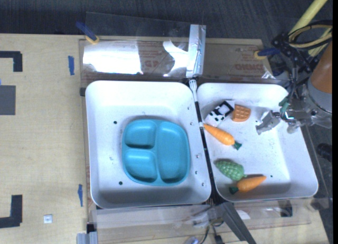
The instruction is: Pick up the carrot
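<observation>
Right white bin: orange carrot, tapered, green stem end.

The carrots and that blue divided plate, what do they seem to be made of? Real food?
Probably not real. The upper carrot and the lower carrot look like moulded plastic: even orange, smooth, slightly glossy, with stubby green ends. The blue divided plate also looks like plastic, one flat turquoise colour with soft rounded compartment edges and a dull sheen.
</observation>
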Robot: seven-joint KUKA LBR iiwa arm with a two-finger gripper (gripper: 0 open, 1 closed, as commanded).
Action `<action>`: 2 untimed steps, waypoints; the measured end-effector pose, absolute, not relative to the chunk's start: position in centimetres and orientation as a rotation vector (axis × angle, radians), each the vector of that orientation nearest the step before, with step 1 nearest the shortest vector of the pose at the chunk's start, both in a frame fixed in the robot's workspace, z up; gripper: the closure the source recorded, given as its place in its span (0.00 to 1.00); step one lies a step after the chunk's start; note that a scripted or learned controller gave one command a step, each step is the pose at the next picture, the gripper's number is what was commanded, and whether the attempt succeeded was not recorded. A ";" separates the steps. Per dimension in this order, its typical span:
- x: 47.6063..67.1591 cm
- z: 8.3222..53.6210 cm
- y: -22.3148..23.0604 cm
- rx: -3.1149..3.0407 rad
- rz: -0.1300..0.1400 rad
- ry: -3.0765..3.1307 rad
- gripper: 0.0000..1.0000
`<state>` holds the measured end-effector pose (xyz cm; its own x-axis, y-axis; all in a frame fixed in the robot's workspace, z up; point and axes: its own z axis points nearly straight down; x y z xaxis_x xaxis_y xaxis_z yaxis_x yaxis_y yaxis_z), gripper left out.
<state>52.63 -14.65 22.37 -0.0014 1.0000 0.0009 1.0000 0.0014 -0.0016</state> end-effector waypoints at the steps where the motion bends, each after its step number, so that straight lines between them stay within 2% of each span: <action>1: 52.4 13.1 -9.8 -2.183 0.005 -2.251 0.00; 2: 59.4 10.1 -11.0 -2.365 -0.013 -2.090 0.00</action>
